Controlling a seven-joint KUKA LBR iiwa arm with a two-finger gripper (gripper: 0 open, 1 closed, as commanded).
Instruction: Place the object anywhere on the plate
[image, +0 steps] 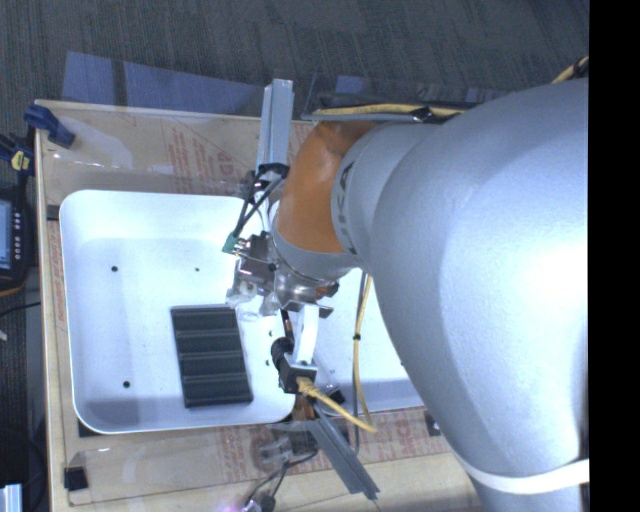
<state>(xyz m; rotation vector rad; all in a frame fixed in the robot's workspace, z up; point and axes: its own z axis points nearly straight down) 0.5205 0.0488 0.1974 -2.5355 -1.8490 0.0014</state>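
A dark grey ribbed rectangular plate lies flat in the left white bin, toward its near right corner. My gripper hangs over the right edge of that bin, just beyond the plate's far right corner. The metal gripper body and its wiring hide whatever is beneath it. I see no loose object between the gripper and the plate.
The large grey arm with its orange band covers nearly all of the right bin; only a strip of its near rim shows. A grey metal rail stands behind the bins. The bench's wooden border runs along the front.
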